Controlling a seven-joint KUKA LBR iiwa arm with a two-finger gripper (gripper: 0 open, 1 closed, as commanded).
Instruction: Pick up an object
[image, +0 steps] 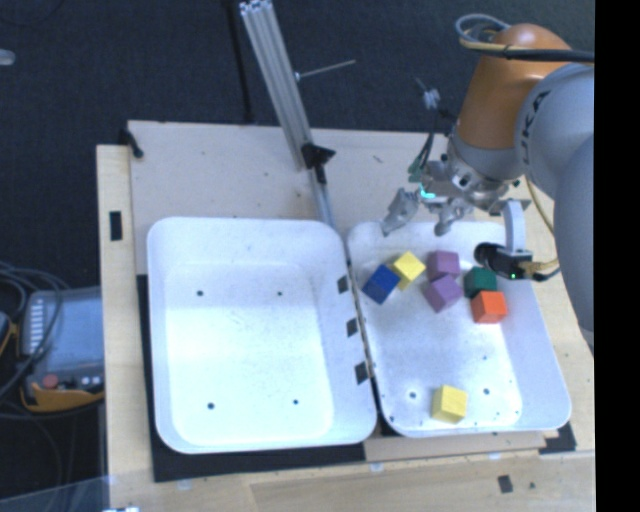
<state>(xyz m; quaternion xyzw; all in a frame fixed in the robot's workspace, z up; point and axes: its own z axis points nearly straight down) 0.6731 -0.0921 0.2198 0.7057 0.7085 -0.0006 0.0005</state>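
My gripper (422, 221) hangs over the far edge of the right bin (500, 400), fingers spread open with nothing between them. Just in front of it lie a yellow cube (409, 266), a blue cube (380, 284) and two purple cubes (443, 264) (441, 292). Further right are a green block (481, 281) and an orange cube (488, 306). A second yellow cube (449, 403) sits alone near the bin's front edge.
The left bin (250, 330) lies beside the right one. A slanted metal rail (285, 90) rises behind the bins. The grey arm with its orange band (500, 90) fills the upper right. A cabled device (60, 340) sits off the bench at left.
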